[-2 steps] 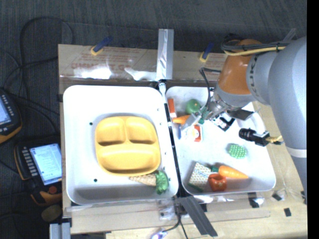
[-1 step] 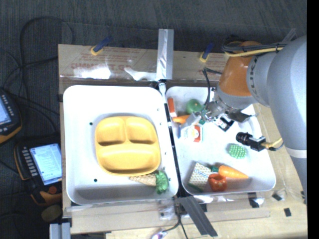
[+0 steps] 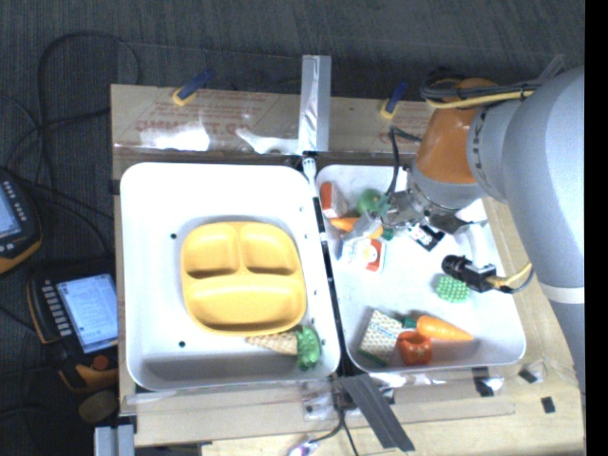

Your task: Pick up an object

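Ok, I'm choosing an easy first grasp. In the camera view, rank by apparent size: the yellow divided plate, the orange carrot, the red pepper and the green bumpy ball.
1. Yellow divided plate
2. Orange carrot
3. Red pepper and green bumpy ball: look alike, not ranked.

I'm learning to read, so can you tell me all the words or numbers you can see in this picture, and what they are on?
No text here is clear enough to read.
Faint red print on the cardboard behind the bins: too blurred.
Lit screen of the device left of the bench: lines too small.
Small white packet with red and orange marks in the right bin: too small.
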`<state>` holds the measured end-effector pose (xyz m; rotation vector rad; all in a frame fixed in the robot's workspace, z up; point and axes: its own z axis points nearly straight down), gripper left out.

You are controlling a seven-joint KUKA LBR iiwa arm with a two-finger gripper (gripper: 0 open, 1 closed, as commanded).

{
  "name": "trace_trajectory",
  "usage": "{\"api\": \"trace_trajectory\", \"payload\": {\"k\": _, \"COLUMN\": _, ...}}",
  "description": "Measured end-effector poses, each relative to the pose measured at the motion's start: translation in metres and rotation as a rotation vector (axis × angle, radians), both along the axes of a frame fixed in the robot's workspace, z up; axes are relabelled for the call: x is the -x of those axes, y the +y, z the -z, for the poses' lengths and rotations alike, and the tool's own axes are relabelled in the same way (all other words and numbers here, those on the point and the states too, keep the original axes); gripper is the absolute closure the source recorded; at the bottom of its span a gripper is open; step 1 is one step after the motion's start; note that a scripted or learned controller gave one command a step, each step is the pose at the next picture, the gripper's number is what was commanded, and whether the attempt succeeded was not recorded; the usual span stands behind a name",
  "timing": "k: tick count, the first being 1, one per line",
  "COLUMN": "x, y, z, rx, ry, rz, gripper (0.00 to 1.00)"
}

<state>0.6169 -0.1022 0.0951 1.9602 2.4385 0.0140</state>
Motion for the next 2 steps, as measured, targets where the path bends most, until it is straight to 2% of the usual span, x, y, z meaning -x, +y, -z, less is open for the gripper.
{"api": "trace_trajectory", "payload": {"k": 1, "x": -0.056, "y": -0.004, "z": 0.0, "rx": 0.004, "ry": 0.0, "rz": 0.069, "gripper": 0.0}}
{"api": "trace_trajectory", "payload": {"k": 2, "x": -0.036, "y": 0.001, "z": -0.002, "rx": 0.005, "ry": -0.011, "rz": 0.128, "gripper": 0.0}}
